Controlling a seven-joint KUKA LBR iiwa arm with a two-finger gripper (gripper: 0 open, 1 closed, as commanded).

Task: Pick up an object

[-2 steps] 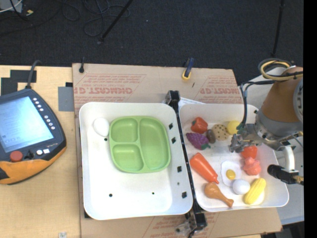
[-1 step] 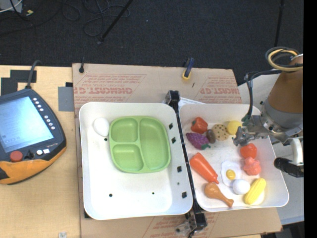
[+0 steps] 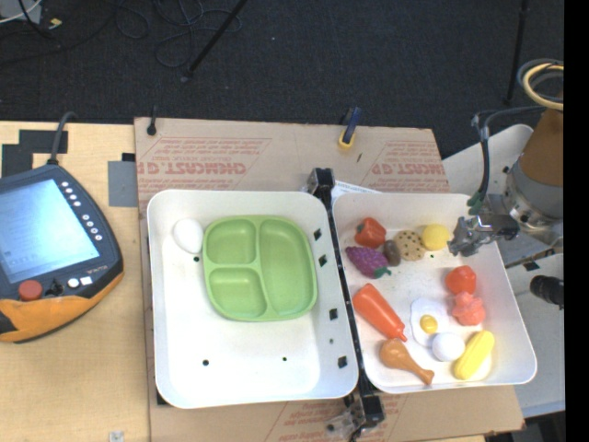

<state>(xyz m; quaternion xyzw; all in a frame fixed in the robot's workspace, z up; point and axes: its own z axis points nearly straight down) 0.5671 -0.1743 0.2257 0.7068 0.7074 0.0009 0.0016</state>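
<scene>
My gripper point(image 3: 467, 235) hangs over the back right part of the right bin point(image 3: 520, 339), just right of a yellow lemon point(image 3: 434, 238). A red tomato point(image 3: 461, 279) lies a little in front of the gripper. Along the bin's back lie a cookie point(image 3: 409, 245), a red pepper point(image 3: 371, 232) and purple grapes point(image 3: 367, 261). Nearer the front are a carrot point(image 3: 378, 309), a drumstick point(image 3: 406, 358), a fried egg point(image 3: 427, 322), a white egg point(image 3: 448, 346), a yellow banana point(image 3: 473, 354) and a pink strawberry point(image 3: 468, 310).
The left bin point(image 3: 239, 366) holds a green divided plate point(image 3: 259, 268) and a white egg point(image 3: 188, 236). A black divider point(image 3: 339, 284) runs between the bins. A teach pendant point(image 3: 51, 238) lies on the bench at far left.
</scene>
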